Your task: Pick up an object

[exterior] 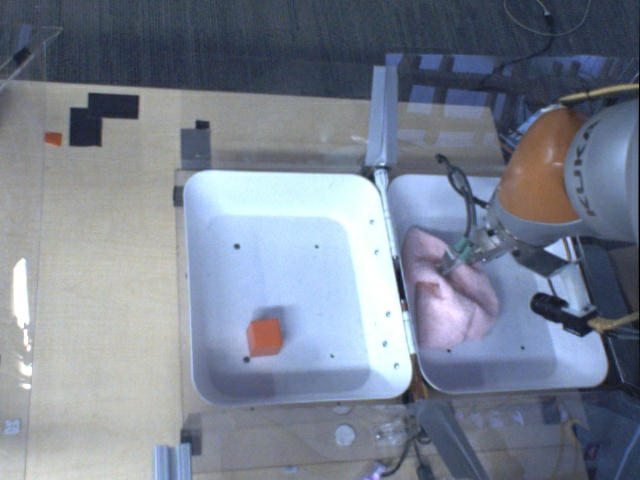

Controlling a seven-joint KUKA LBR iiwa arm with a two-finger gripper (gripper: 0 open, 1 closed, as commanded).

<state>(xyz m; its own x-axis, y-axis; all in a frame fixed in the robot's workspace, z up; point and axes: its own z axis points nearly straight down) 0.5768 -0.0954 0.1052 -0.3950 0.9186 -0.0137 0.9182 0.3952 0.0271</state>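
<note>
Pink cloth [452, 290] (right bin [570, 363]) directly beneath gripper [462, 258], touching.

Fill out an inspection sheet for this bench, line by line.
Surface: wooden bench bearing a left bin and a right bin.
Job's things: orange block in the left bin; pink cloth in the right bin.
Clutter: black markers on the bench's far left.
Hand: hand over the pink cloth.
Cables: thin cable on the floor beyond.
Surroundings: dark floor.
</note>
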